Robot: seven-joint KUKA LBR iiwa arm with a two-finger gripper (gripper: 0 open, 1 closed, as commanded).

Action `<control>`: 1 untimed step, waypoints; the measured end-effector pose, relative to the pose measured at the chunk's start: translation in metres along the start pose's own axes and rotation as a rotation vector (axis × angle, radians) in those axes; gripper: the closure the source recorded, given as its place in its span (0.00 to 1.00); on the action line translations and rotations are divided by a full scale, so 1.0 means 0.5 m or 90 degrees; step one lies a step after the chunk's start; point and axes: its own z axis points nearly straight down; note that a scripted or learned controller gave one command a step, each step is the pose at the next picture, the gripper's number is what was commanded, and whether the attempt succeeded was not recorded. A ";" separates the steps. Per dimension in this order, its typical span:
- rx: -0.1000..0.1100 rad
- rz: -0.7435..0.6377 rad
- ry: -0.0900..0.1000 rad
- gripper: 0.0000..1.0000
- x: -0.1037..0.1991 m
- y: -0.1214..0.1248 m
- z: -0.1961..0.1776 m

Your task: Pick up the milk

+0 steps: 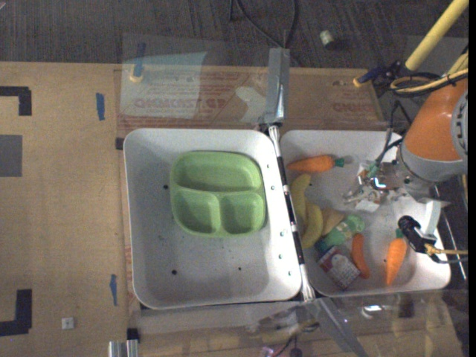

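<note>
- The gripper (pixel 370 187) hangs over the upper middle of the right bin (pixel 439 274). Its metal parts blur together from here, so I cannot tell whether it is released or clenched. Nothing visibly sits in it.
- The milk looks to be the small carton (pixel 341 268) with a red and white face, lying tilted near the front edge of the right bin, toward its left corner. It sits well apart from the gripper.
- Likely trouble: the carton is crowded. A green-topped item (pixel 344 229) lies just behind it and a carrot (pixel 359 254) lies just beside its right side, so a descent slightly off could close on a neighbour instead.
- The carton lies at a slant, so a grasp not aligned with its sides may slip off a corner and shove it against the bin wall.
- A black-tipped cable (pixel 416 236) trails near the right-hand carrot (pixel 396 260) and could snag during a reach.
- Count, right bin: three carrots, the third (pixel 312 163) near the back edge; two bananas (pixel 300 196) along the left wall; one carton; one green-topped item.
- Count, left bin (pixel 149 274): one green divided plate (pixel 218 193) with three compartments.
</note>
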 end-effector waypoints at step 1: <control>-0.003 0.004 -0.001 1.00 -0.006 0.001 -0.023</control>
